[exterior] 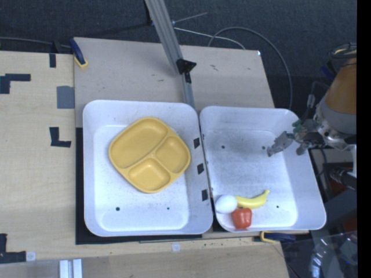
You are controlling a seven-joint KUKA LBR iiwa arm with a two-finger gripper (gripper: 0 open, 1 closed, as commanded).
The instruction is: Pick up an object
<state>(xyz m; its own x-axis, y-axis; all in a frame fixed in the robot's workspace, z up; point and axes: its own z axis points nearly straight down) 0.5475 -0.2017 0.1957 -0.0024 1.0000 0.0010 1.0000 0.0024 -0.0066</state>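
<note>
The gripper (288, 143), fingers spread and holding nothing, is seen above the right bin (243, 155), well apart from the banana (253, 200).

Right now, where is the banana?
The banana lies in the right bin, near its front edge, beside the white egg and just above the red pepper.

Tray (149, 154) in left bin (93, 155); banana (254, 200) behind pepper (242, 218), right bin (301, 196).
</note>
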